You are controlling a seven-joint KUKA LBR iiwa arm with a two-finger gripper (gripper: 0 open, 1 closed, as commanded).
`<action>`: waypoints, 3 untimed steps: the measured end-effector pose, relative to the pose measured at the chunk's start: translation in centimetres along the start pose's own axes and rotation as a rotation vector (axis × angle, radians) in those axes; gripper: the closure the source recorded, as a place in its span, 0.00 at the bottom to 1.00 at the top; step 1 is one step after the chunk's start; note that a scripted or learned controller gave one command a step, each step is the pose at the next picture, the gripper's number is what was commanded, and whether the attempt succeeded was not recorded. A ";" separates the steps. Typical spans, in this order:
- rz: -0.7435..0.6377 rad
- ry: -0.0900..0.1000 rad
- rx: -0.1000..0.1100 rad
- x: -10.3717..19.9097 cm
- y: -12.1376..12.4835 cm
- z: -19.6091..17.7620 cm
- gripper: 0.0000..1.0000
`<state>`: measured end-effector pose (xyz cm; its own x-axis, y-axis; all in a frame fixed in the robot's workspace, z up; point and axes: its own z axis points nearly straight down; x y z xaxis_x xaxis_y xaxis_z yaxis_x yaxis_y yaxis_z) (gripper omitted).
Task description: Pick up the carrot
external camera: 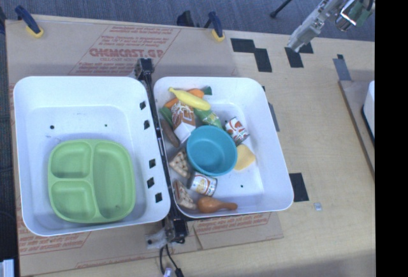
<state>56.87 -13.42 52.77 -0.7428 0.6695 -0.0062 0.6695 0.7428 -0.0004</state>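
Nearest the camera, a brown drumstick-shaped toy is seen lying along the near edge of the right bin, with a small can tucked just behind it. A green divided plate is parked in the near half of the left bin, pretty much on its own.

Further in, the middle of the right bin is taken up by a blue bowl, with a yellow bit touching its right side and another can just past that.

The carrot is found at the far edge of the right bin, toward its far-left corner, partly covered by a banana laid across it; only some orange and a green tip can be made out.

Way off past the far-right corner of the bench, the gripper is hung up in the air, well apart from both bins. Whether it's spread or pressed together honestly can't be told, and nothing is seen held in it.
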 end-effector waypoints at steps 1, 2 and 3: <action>-0.202 -0.004 0.000 -0.7 -5.3 -1.8 1.00; -0.182 0.000 0.003 2.3 -11.2 0.6 1.00; -0.457 0.002 -0.001 1.7 -11.8 0.8 1.00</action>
<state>47.71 -21.02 51.99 -0.9621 0.2728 -0.0037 0.2728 0.9621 -0.0011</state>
